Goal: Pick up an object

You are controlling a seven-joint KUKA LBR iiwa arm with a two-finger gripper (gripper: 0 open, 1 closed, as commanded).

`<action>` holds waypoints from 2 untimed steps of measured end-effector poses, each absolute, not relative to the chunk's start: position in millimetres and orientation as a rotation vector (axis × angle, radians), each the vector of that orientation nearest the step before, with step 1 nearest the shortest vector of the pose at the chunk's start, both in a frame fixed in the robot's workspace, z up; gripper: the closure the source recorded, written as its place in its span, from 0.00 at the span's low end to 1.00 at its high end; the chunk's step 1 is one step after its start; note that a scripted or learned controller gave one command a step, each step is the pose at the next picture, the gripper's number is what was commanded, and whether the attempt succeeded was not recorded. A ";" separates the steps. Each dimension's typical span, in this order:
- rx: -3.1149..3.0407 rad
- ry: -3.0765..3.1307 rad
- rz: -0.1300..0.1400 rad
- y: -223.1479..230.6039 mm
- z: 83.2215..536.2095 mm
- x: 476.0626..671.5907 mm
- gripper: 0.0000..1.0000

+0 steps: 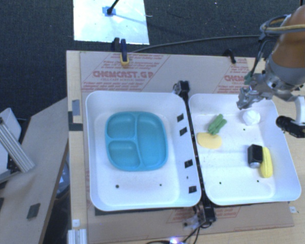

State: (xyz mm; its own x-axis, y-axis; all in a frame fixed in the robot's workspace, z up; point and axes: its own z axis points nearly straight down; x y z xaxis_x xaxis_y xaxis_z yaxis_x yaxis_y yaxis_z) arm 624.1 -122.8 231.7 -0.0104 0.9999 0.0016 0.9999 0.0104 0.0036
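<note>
Divided plate (137, 140) in left bin (99, 187); four objects in right bin (284, 187).

The arm's jaws hover over the far edge of the right bin (284, 187). Just beside them toward the camera lies a white ball (251, 117). Further left of them sit a green pod (217, 123) and a yellow slice (209, 141). Nearer the camera, a black block (254, 155) touches a yellow banana (266, 162). Well left, the other bin (96, 187) holds a blue divided plate (136, 140).
</note>
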 end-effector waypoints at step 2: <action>2.211 2.233 0.003 -4.8 230.6 618.4 1.00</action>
State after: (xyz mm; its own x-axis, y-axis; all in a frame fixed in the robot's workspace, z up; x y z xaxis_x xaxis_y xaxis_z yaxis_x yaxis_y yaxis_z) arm 618.4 -4.8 230.6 -0.0101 0.9999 0.0018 0.9999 0.0101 0.0012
